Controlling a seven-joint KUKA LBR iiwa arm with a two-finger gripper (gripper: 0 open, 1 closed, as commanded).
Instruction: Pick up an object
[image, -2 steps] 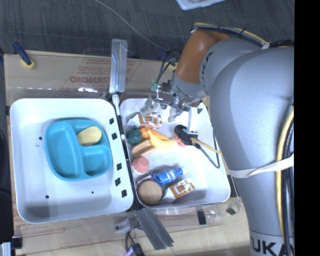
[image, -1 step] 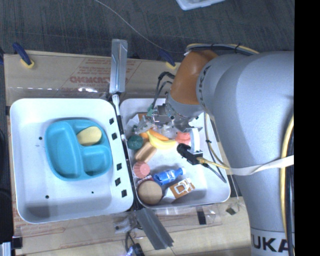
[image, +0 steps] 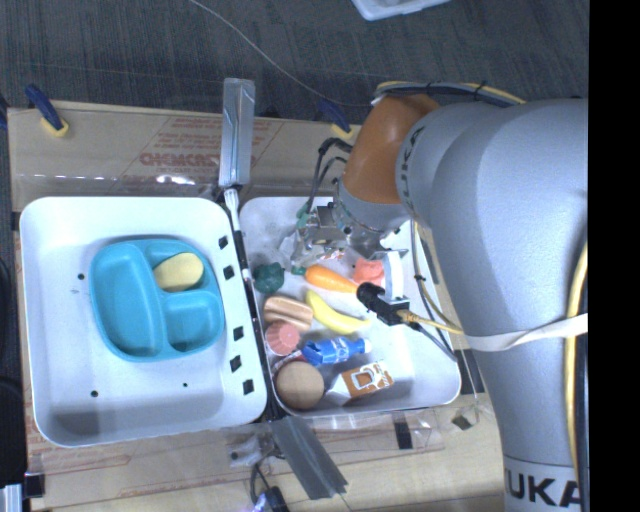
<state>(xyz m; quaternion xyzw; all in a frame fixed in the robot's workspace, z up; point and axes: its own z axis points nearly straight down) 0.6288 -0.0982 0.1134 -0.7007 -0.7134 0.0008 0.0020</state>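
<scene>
My gripper (image: 312, 234) is low in the far part of the right bin (image: 430, 385), under the orange wrist band. It hangs just above and behind an orange carrot (image: 330, 278) and to the right of a dark green piece (image: 268, 274). Closer to me in that bin lie a yellow banana (image: 335, 312), a hot dog (image: 288, 310), a red round piece (image: 283, 338), a blue bottle (image: 335, 350), a brown ball (image: 299, 384) and a small brown carton (image: 365, 380). A pink piece (image: 370, 268) sits partly under the wrist.
The left bin (image: 60, 400) holds a blue divided plate (image: 140, 300) with a yellow lemon-like item (image: 179, 270) in its upper right compartment. A metal divider bar (image: 236, 130) runs between the bins. The big grey arm covers the bench's right side.
</scene>
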